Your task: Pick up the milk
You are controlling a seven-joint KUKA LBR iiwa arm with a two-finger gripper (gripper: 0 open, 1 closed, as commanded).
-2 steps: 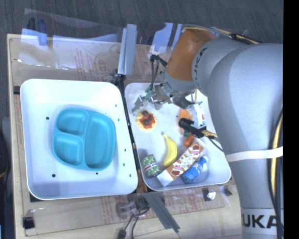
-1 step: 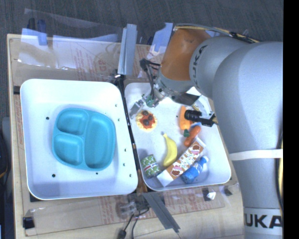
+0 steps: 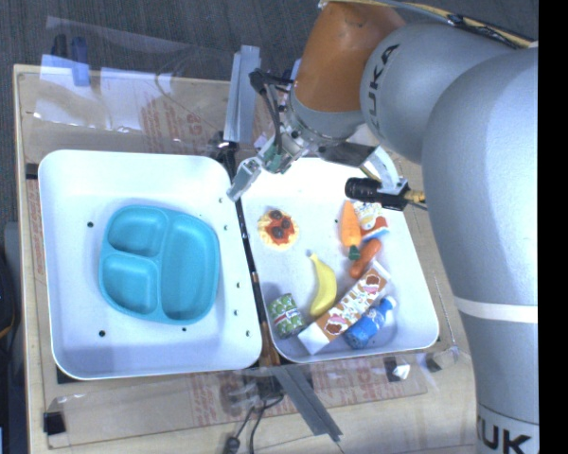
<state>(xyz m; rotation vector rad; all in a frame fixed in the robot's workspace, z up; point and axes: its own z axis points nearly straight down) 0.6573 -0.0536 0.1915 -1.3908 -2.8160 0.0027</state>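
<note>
From above, two shallow white bins sit side by side on the bench. The left bin (image 3: 66, 253) holds a blue divided plate (image 3: 159, 260) with three compartments, lying flat near the middle of that bin.

The right bin (image 3: 421, 324) is partly covered by the grey arm (image 3: 454, 112), which fills the upper right of the frame, its orange band (image 3: 336, 55) showing near the top centre. The gripper (image 3: 265, 159) hangs at the upper left corner of the right bin, close to the wall shared with the left bin. Whether it is spread or closed cannot be told from this angle, and nothing is seen in its grasp.

The milk carton (image 3: 346, 310), white with a colourful printed side, lies on its side in the lower part of the right bin, well apart from the gripper. A banana (image 3: 323, 287) rests just to its left, touching it. A small green can (image 3: 286, 314) lies at the bin's lower left, beside the carton's end. A blue bottle (image 3: 372, 324) lies against the carton on its right. Higher up, a carrot (image 3: 348, 223) sits near the arm, with a small red-and-white item (image 3: 369, 220) next to it. A round yellow piece with dark red topping (image 3: 278, 228) lies alone in the upper middle of the bin.
</note>
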